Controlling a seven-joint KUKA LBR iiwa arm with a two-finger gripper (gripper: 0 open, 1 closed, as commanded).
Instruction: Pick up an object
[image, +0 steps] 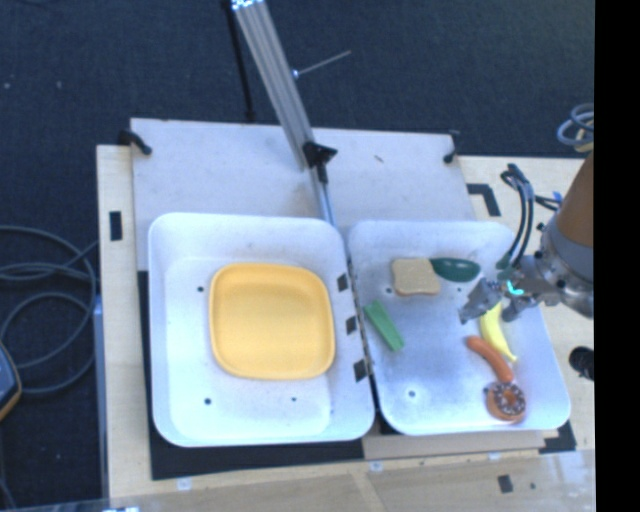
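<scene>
Banana (495, 330) is our best guess for the target; it lies in the right bin (430, 400), near that bin's right wall, upper end just under the hand (492, 298); a carrot or sausage-like orange piece (490, 358) lies touching or just beside the banana's lower end, and a brown doughnut (506, 401) sits below that near the bin's lower right corner. The hand hovers over the banana's top end, fingers look spread a little with nothing between them that we can see; we read it as not gripping anything yet. Further out in the same bin: a tan bread slice (414, 277) and a dark green spoon-like piece (455, 268) at the top, a green block (383, 327) by the left wall. Left bin (170, 300) carries a yellow plate (271, 320); both bins sit on the counter (120, 420).

Risks as we judge them: hand sits off the banana's middle, so closing there may pinch only the tip and let it slip or swing; the orange piece is so close it could get nudged or caught along; the bin wall is near, fingers could clip it going down.
</scene>
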